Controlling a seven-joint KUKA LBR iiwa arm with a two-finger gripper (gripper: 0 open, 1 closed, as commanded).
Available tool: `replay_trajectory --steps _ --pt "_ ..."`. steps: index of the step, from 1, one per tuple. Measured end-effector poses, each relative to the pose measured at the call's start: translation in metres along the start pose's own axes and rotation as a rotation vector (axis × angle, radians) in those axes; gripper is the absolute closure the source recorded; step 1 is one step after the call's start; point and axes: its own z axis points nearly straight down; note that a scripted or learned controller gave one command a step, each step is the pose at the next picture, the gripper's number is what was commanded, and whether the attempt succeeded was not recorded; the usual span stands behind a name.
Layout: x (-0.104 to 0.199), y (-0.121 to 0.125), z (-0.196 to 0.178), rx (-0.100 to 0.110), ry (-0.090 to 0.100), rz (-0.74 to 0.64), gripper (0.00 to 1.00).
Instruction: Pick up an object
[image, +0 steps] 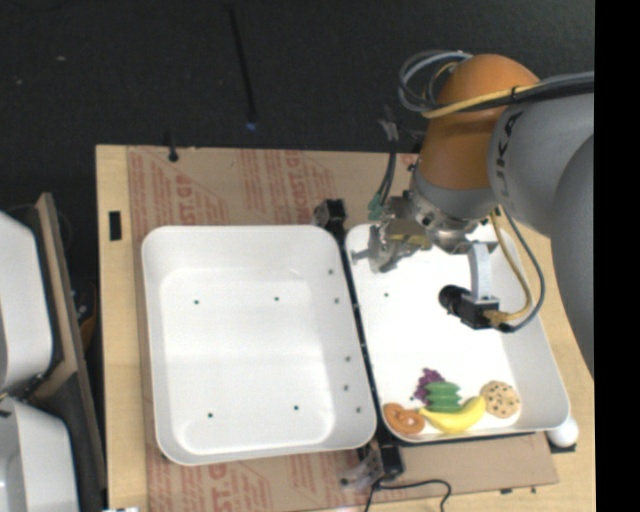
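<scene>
- The arm (520, 130) is seen reaching in from the right, with its wrist over the far end of the right bin (540, 345).
- The gripper (392, 248) is located near the far-left corner of that bin, close to the wall shared with the left bin (250, 340). Whether it is wide or narrow cannot be told; the tip is small and blurred. Nothing is seen held.
- The candidate objects are grouped at the near end of the right bin: a yellow banana (452, 412), a purple grape bunch (432, 381) just behind it, an orange round piece (403, 420) touching its left end, and a speckled cookie (499, 400) to its right.
- The cluster is well apart from the gripper, the bare bin floor lying between them.
- Step judged: approach not yet begun; no object is engaged.
- Next move, as judged: the gripper must be carried toward the near end of the bin, centred over one item, then lowered.
- The cookie is judged the easiest target, being the least crowded; the banana is flanked on both sides.
</scene>
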Motion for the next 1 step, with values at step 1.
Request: replay_trajectory --steps 1 --pt "0.0591 -0.0072 0.0026 0.001 0.000 -0.001 1.00"
